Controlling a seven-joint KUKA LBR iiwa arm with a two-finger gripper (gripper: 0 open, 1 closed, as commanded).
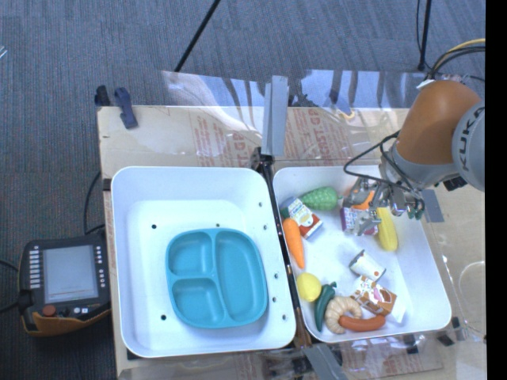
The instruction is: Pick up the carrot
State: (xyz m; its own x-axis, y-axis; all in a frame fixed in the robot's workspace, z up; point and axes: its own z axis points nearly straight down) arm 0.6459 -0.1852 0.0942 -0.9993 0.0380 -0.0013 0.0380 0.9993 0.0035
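Hovering—tool (366, 212), perhaps beside carrot (294, 242)

carrot (294, 242) | orange, tapered, green top | lying flat | well left of the fingers (366, 212), slightly lower, apart

The carrot (294, 242) lies hemmed between the bin wall (275, 212) and a small carton (304, 216), open above.

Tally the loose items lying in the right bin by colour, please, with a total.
Orange: 1, the carrot
Yellow: 2, lemon and corn cob
Green: 2, leafy vegetable and green pepper
Brown/tan: 2, sausage and croissant
Printed cartons or cans: 4, at
Total: 11
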